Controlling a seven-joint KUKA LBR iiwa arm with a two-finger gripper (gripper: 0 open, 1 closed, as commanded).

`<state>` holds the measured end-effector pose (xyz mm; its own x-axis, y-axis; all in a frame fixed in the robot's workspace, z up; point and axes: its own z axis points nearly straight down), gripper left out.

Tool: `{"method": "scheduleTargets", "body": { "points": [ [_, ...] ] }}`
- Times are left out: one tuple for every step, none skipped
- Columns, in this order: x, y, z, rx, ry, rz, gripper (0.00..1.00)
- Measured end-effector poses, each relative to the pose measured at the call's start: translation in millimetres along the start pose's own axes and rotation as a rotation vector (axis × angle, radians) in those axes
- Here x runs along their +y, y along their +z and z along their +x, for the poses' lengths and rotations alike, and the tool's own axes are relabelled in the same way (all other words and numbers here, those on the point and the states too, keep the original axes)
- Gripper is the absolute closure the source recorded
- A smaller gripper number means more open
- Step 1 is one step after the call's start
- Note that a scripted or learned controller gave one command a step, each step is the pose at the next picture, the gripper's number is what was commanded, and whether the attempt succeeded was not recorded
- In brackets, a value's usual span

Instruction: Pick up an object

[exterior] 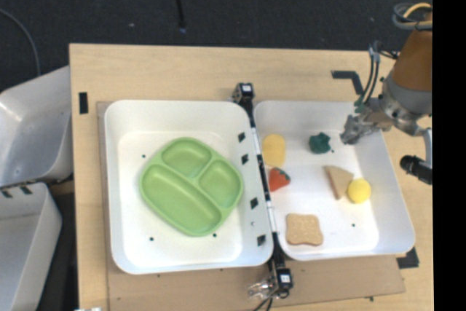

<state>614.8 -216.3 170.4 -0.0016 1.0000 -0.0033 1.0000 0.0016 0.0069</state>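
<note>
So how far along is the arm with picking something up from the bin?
Nothing looks picked yet. The gripper is over the right bin, near the dark green piece. The yellow ball, toast and strawberry lie in the bin. Grasping and lifting remain.

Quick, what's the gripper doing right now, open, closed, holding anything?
Gripper: over the right bin, beside the dark green item; open or closed cannot be told.

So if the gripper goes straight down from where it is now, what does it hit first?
Probably bare floor of the right bin. The gripper sits over its upper right area, with the dark green object just to its left, seemingly outside that line, though depth is hard to judge from this slant.
</note>
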Motion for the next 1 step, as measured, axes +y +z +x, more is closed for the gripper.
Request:
{"method": "scheduleTargets", "body": {
  "points": [
    [-1.4, -54.2, -11.1, 0.000, 0.006, 0.000, 1.00]
  ]
}}
